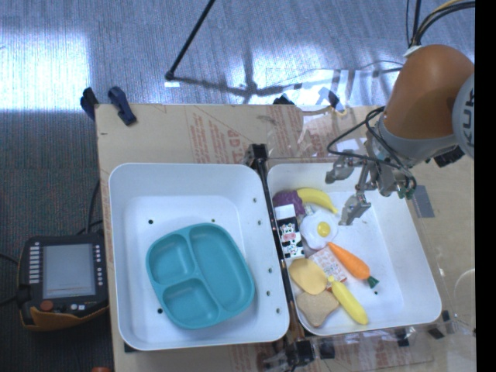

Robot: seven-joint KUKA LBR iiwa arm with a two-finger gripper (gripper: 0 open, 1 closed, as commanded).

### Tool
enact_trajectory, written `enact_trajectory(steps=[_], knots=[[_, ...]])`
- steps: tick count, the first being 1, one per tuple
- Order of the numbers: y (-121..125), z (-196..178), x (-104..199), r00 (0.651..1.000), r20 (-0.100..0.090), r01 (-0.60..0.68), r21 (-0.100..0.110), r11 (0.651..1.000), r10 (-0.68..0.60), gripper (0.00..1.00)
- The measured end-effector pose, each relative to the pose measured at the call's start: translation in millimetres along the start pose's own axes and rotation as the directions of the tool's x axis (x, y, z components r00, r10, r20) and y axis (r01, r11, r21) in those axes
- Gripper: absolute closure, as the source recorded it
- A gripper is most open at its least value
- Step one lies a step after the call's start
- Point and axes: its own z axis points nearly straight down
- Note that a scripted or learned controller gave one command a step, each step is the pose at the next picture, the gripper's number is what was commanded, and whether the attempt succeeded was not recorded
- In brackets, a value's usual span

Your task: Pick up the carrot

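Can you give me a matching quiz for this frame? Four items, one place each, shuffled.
Items:
1. carrot
2. tray
3. egg
4. gripper

Places:
A. in the left bin
B. above the right bin, near its far side
C. right bin, green tip pointing to the near right
D. right bin, just below the far banana

Pairs: 1-C, 2-A, 3-D, 4-B

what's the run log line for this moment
task: pick up carrot | gripper: above right bin, holding nothing | carrot: lying in right bin, untouched | status: not yet grasped
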Motion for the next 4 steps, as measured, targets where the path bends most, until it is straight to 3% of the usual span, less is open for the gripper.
enact_trajectory(steps=[1, 2, 3, 4], knots=[[7.4, 101.8, 76.1, 0.992, 0.006, 0.127, 0.000, 0.992, -0.127, 0.00], [10.1, 87.6, 70.5, 0.991, 0.023, 0.134, 0.003, 0.991, -0.134, 1.00], [-39.3, 98.1, 111.8, 0.934, 0.023, 0.356, 0.007, 0.934, -0.357, 1.00], [9.5, 98.3, 58.2, 0.999, 0.022, 0.033, 0.005, 0.999, -0.033, 1.00]])
